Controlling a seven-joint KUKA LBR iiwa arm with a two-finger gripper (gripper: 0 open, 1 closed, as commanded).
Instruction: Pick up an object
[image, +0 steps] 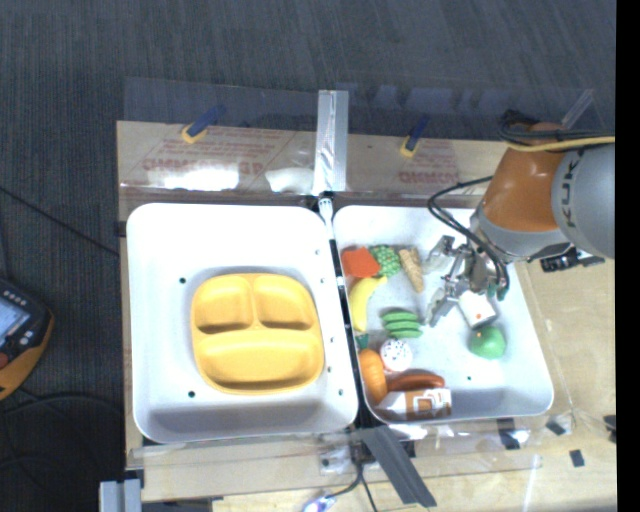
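My gripper (447, 288) hangs over the right bin (520, 395), its metal fingers spread apart with nothing between them. A white block with a red mark (478, 311) lies just right of the fingertips, and a green round fruit (488, 343) sits below it. To the left lie a green ridged piece (402, 324), a yellow banana (362, 299), an orange-red piece (360, 262), a green leafy piece (384, 257) and a tan cone (412, 267). Near the front are a white dotted ball (396, 353), an orange (372, 374), a red sausage (415, 380) and a small can (428, 404).
The left bin (160, 240) holds a yellow divided tray (258, 331). A metal divider (331, 140) stands behind the seam between the bins. The arm's orange band (520, 195) reaches in at the upper right, with black cables beside it.
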